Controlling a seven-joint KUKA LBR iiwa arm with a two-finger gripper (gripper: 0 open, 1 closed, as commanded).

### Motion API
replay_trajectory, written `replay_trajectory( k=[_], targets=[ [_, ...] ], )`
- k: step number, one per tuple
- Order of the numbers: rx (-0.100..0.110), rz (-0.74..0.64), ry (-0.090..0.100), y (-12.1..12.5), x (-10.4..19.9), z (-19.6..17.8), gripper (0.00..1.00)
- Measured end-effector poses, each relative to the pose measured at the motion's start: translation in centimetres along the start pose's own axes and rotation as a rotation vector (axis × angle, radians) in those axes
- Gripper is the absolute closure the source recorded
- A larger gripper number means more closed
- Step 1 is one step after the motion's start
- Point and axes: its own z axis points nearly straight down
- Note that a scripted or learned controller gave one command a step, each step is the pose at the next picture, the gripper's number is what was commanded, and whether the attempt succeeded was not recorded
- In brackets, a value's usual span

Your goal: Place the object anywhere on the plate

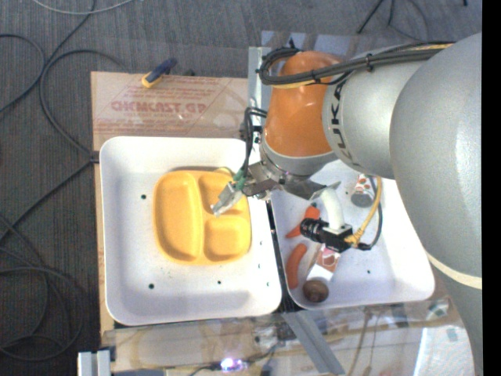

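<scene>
The yellow divided plate (pixel 184 214) sits at the centre of the left bin (pixel 117 233). The end effector (pixel 224 203) is positioned over the plate's 3 o'clock edge, at the ridge between the two small compartments. Whether it is released or clenched cannot be determined. In the right bin (pixel 399 276), a red elongated item (pixel 293 265) lies at 7 o'clock. A brown round item (pixel 315 290) lies just beside it, at 6 o'clock.
</scene>
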Motion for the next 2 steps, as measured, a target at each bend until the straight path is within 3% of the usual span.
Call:
replay_trajectory(
  k=[1, 2],
  targets=[
    [0.001, 0.414, -0.003, 1.21, -6.57, 0.01, 0.0],
    [0.004, 0.411, -0.003, 1.2, -6.5, -0.8, 1.0]
  ],
)
